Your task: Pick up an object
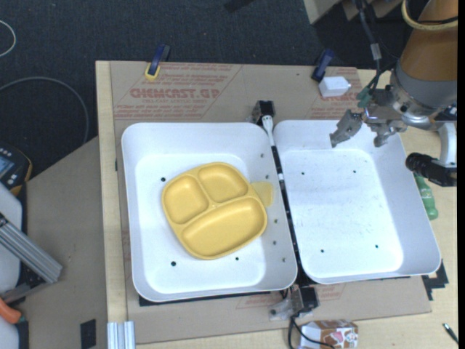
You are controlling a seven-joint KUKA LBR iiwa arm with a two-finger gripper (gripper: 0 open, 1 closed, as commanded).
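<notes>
One object to pick: yellow divided plate (pixel 213 209) is lying in the left bin (pixel 138 195)
Hand position: hand (pixel 361 131) is hovering over the far edge of the right bin (pixel 407 231), fingers apart, nothing between them
Direction to go: plate is sitting well apart from the hand, toward the view's left and nearer the camera, across the divider between the bins
Plate's long axis: running slantwise, from upper left to lower right
Writing: cardboard sheet (pixel 189 89) on the desk is reading "CHEMCAST", the rest too faint to make out
</notes>
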